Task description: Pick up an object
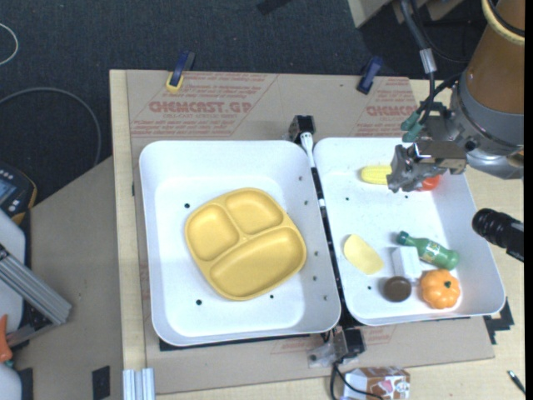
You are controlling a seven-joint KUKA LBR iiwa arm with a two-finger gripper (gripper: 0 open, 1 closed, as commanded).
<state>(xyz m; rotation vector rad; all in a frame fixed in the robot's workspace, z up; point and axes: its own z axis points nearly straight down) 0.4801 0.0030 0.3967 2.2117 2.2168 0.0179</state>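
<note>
Two shallow white bins sat side by side on the surface (250,98), which was a brown board printed with red lettering. The left bin (162,223) held a single thing: one yellow plastic plate (245,242), smooth and rounded, split into three compartments. The right bin (466,223) held seven small things. One yellow corn-shaped piece (374,174) lay near the far side, and one small red object (428,183) lay just beside it, partly hidden by the arm. One pale yellow flat piece (363,254), oval and matte, lay near the left wall. One green bottle (427,250) with a yellow label lay tilted on its side, touching one small white block (408,262). One brown round object (396,288) and one orange pumpkin (439,289), ribbed with a green stem, sat near the front edge, just beside each other.

The one gripper (405,180), dark grey metal, hung low over the far part of the right bin, between the corn-shaped piece and the red object. Whether its fingers were apart or together could not be told, nor whether they touched either thing.

Two clamps, one yellow-tipped (176,75) and one blue (369,75), gripped the board's far edge.
</note>
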